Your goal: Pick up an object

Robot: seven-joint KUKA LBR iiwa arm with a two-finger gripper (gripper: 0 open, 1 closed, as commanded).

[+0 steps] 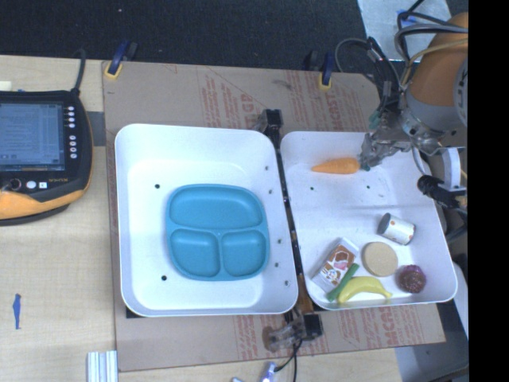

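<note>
Left bin: blue tray. Right bin: carrot, banana.

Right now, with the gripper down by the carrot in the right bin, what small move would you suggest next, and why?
Probably shift the gripper slightly toward the carrot before closing. Its tips sit at the carrot's right end, not over its middle, so a grasp there looks liable to slip off. The carrot lies alone on the right bin floor, apart from the other items, so there is room to shift.
</note>
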